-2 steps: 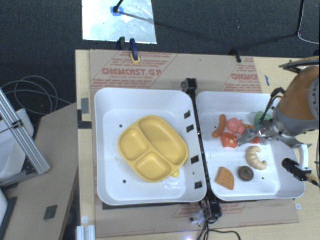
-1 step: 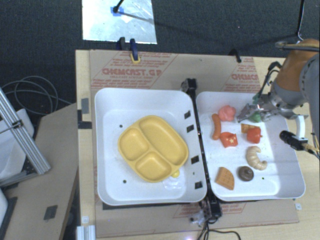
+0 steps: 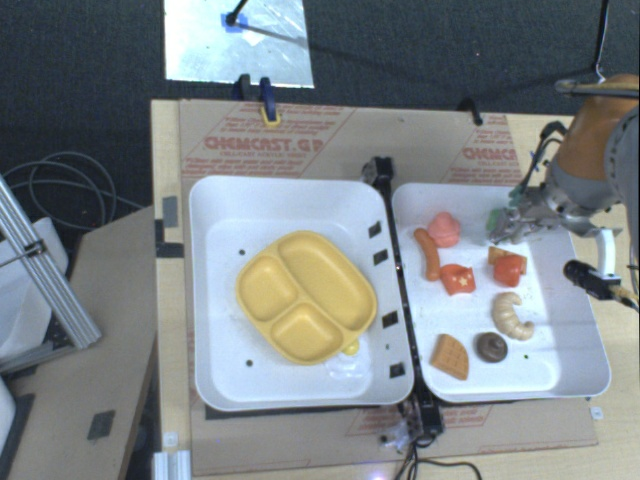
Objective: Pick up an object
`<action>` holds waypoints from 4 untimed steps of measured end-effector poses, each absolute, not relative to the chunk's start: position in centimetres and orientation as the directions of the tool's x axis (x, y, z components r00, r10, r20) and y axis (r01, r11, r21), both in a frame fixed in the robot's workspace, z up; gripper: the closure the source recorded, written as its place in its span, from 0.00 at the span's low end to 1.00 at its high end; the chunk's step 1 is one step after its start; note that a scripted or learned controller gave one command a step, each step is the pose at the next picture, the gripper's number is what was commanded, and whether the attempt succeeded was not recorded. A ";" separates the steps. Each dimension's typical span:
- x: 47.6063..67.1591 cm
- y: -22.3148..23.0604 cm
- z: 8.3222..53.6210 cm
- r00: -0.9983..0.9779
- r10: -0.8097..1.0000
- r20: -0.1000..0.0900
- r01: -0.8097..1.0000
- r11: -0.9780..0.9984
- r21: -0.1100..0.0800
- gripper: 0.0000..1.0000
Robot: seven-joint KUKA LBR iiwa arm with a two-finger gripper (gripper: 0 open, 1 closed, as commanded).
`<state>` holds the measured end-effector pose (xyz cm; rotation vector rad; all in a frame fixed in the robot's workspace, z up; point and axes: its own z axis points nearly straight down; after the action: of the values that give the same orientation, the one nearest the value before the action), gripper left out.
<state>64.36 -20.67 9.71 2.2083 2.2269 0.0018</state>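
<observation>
Several toy foods lie in the right bin (image 3: 570, 358): a pink piece (image 3: 445, 229), an orange sausage (image 3: 429, 252), a red tomato (image 3: 458, 279), a red and orange piece (image 3: 508, 266), a cream croissant (image 3: 512, 315), a brown doughnut (image 3: 491, 346) and a waffle (image 3: 450, 356). My gripper (image 3: 505, 225) hangs low over the bin's upper right part, just above the red and orange piece. I cannot make out what stands between its tips.
The left bin (image 3: 215, 268) holds a yellow three-compartment plate (image 3: 304, 294). A black divider with clips (image 3: 390, 278) runs between the bins. The arm's grey wrist and orange band (image 3: 600, 148) come in from the right.
</observation>
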 end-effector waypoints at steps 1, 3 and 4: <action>57.5 -11.8 19.6 -0.010 1.000 0.003 1.000 0.010 0.007 1.00; 58.0 -12.6 7.9 -0.001 1.000 0.000 1.000 0.001 -0.002 0.00; 58.2 -12.7 9.5 -0.001 1.000 -0.001 1.000 0.001 0.004 1.00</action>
<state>58.17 -12.67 9.53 2.2173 2.2204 0.0040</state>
